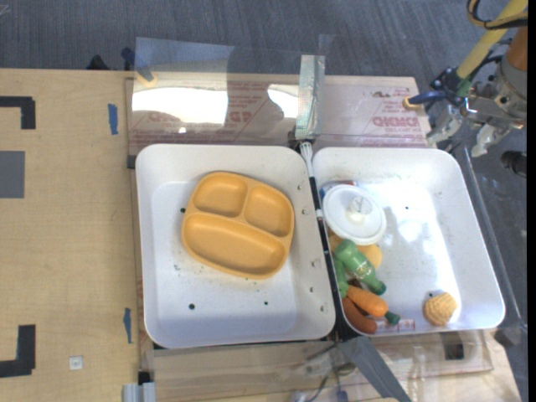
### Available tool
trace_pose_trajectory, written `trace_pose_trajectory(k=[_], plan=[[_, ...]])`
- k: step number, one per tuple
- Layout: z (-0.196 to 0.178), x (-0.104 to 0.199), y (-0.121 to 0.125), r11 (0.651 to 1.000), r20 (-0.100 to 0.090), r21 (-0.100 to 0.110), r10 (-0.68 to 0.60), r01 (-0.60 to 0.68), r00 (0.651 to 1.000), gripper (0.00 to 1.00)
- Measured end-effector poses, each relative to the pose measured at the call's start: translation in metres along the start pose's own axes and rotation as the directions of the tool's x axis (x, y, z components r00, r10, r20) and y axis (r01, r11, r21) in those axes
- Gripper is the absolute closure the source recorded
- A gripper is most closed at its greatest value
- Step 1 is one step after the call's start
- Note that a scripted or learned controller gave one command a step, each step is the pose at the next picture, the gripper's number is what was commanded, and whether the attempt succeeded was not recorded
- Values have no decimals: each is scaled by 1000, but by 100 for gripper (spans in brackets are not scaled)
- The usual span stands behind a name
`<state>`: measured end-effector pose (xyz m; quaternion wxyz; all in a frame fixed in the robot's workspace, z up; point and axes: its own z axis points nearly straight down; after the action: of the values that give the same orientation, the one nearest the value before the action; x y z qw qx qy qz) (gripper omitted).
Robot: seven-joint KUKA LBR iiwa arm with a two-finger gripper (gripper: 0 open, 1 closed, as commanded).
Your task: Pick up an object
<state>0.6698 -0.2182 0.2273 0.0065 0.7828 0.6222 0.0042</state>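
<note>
Camera view, read from the near edge of the bench to the far edge, with places given relative to the right bin (469, 224).

Nearest, along the bin's front wall, lies a round yellow ball (440, 307) toward the front right corner. At the front left corner an orange carrot (368, 300) lies with its long axis running diagonally, from the left wall toward the front wall. Just behind the carrot and touching the same pile is a green bottle (358, 262), its long axis also slanted front to back along the left wall. Behind that, a white lid (354, 212) rests flat against the left wall, in the bin's rear half. The middle and right of the bin floor are bare.

Left of this bin, the other bin (159, 249) holds an orange divided plate (239, 224).

Farthest, beyond the bin's rear right corner and outside its wall, hangs the gripper (461, 128), with the wrist above it at the frame's right edge. Two pale fingers point downward with a visible gap between them and nothing is held.

Judgement: no pick has begun. Every candidate lies forward and to the left of the gripper; the lid is nearest, the ball next, well apart from the clutter and so probably the cleanest target.
</note>
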Motion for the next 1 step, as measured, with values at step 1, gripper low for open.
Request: trace_pose_trajectory(k=[1], plan=[[129,15,-31,973,-4,8,-233,233,973,0]])
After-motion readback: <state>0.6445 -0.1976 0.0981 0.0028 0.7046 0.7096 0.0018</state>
